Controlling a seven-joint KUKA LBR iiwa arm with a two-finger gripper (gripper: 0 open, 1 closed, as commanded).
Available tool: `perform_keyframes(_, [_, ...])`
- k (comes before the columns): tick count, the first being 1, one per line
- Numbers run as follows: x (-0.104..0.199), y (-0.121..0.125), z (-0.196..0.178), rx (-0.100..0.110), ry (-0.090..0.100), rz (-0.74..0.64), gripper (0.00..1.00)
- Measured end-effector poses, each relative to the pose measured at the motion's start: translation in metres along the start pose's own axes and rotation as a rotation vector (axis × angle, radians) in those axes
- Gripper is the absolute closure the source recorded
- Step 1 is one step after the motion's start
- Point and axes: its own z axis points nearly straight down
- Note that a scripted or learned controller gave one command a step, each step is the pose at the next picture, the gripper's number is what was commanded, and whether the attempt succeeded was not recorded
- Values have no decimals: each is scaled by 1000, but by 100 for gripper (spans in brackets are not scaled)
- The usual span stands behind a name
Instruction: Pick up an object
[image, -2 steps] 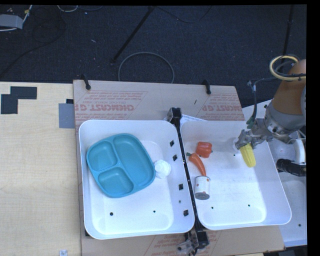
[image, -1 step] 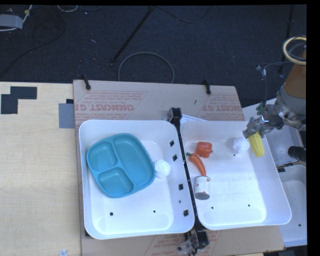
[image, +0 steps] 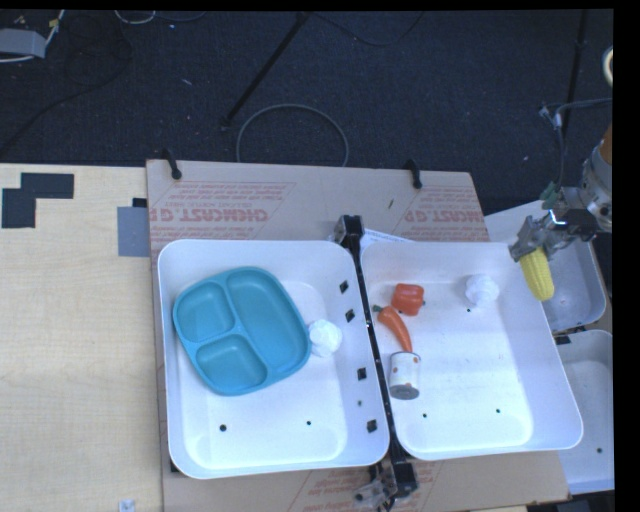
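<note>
The corn (image: 538, 273) sits at the gripper (image: 530, 243), past the right bin's (image: 500, 420) far edge; pepper (image: 407, 298), carrot (image: 394, 327) and can (image: 404, 375) lie to its left.

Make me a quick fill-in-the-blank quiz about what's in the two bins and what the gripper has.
1. The blue divided plate lies in the ____ bin.
2. The gripper holds a ____ ear of corn between its fingers.
3. The carrot in the right bin lies just below a ____ pepper.
4. The small can lies in the ____ bin.

Missing words: left; yellow; red; right
</note>
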Motion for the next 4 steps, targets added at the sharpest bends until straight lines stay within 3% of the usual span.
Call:
perform_keyframes(1, [0,0,-7,4,1,-4,100])
perform_keyframes(2, [44,-9,-5,7,4,-4,100])
perform_keyframes(4, [147,-50,4,9,4,-3,100])
